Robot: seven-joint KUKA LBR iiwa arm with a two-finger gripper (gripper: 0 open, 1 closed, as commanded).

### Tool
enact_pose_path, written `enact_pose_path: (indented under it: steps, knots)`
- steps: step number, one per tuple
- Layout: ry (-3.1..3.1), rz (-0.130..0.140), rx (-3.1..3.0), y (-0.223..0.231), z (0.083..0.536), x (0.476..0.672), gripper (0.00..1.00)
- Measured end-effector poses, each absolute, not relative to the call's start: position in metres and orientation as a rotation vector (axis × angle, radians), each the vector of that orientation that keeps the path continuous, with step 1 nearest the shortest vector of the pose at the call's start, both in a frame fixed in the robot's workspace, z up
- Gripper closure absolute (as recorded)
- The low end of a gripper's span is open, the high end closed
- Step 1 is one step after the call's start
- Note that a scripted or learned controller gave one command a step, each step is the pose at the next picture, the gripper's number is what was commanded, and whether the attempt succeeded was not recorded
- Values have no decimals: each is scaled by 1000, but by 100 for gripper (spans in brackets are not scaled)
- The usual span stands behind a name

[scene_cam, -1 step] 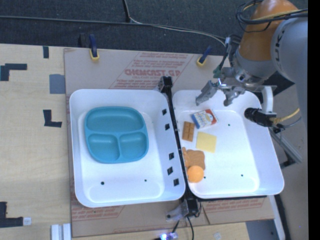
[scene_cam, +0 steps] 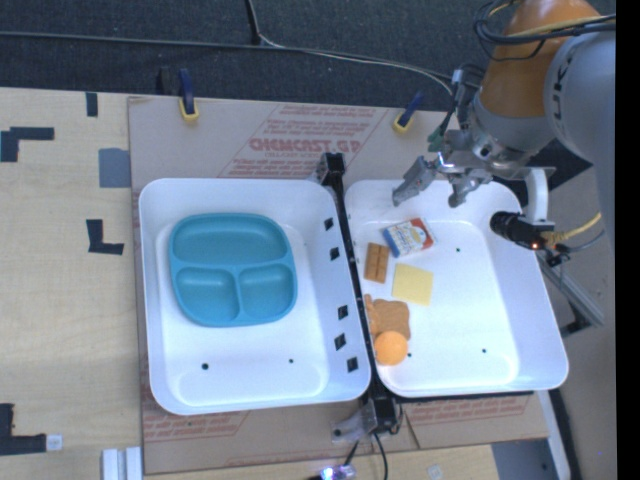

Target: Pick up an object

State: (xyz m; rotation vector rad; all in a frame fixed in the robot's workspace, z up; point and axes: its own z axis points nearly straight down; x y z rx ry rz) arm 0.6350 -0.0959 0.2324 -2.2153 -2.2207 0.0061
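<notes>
My gripper (scene_cam: 436,188) hangs open over the back edge of the right bin (scene_cam: 500,298), its two grey fingers spread with nothing between them. Just below it in the bin lies a small white, blue and red packet (scene_cam: 407,236). A brown cracker (scene_cam: 376,262) lies left of the packet. A yellow square slice (scene_cam: 413,283) rests nearer the front. A brown cookie-like piece (scene_cam: 390,316) and an orange ball (scene_cam: 390,348) sit by the bin's left wall.
The left bin (scene_cam: 170,368) holds a blue divided plate (scene_cam: 233,268). Black clips run along the divider (scene_cam: 343,278) between the bins. Yellow clamps (scene_cam: 188,106) pin the cardboard sheet at the back. A cable (scene_cam: 300,53) crosses the dark floor behind.
</notes>
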Motion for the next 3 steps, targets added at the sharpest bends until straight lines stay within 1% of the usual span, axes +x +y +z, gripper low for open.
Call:
enact_pose_path:
  steps: [1, 2, 3]
  knots:
    - [-2218, 12, -2214, -88, 180, 631, 0]
    - [-2216, 14, -2215, -95, 129, 628, 0]
    - [-2227, 5, -2225, -97, 84, 630, 0]
